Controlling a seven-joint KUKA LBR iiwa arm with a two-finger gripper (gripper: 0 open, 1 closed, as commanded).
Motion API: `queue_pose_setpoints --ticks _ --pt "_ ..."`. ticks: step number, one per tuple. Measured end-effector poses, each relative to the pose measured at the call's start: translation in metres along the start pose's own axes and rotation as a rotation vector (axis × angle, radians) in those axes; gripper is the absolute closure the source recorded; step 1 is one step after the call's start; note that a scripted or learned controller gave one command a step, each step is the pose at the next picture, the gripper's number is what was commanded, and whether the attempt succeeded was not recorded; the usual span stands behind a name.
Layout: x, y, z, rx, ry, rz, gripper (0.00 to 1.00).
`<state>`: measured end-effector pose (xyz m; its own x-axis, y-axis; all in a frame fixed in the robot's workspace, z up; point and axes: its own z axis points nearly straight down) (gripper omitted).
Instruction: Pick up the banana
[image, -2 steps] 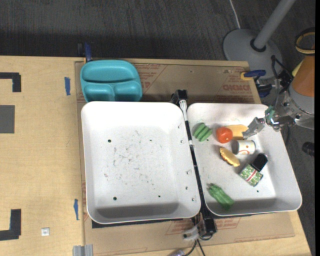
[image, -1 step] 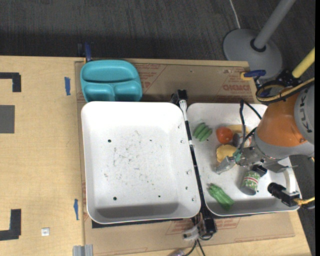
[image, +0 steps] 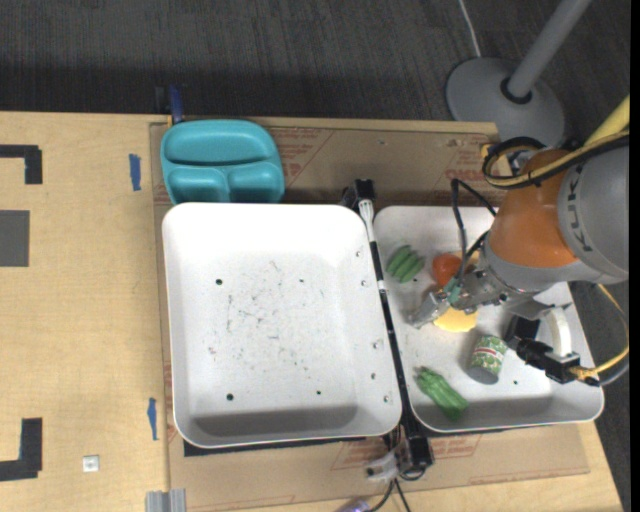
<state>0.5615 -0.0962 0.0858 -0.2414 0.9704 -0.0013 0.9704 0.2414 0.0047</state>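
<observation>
The banana shows as a small yellow shape in the right bin, near the bin's middle, partly covered by the gripper. My gripper reaches in from the right and sits low over the banana's left end, touching or just above it. The grey arm with its orange band hangs over the bin's right half and hides what lies beneath it.
In the right bin lie a green ridged item, an orange-red item, a green-labelled can and a green vegetable. The left bin is bare white. A teal tray stands behind it.
</observation>
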Motion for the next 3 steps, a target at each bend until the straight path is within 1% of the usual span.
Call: queue_pose_setpoints --ticks 1,2,3 --pt "0.005 -0.04 0.0 0.004 0.002 0.271 0.0" --pt "-0.006 0.022 0.001 0.001 0.0 0.019 0.0" --pt "0.007 -0.037 0.0 0.005 0.002 -0.066 0.0"
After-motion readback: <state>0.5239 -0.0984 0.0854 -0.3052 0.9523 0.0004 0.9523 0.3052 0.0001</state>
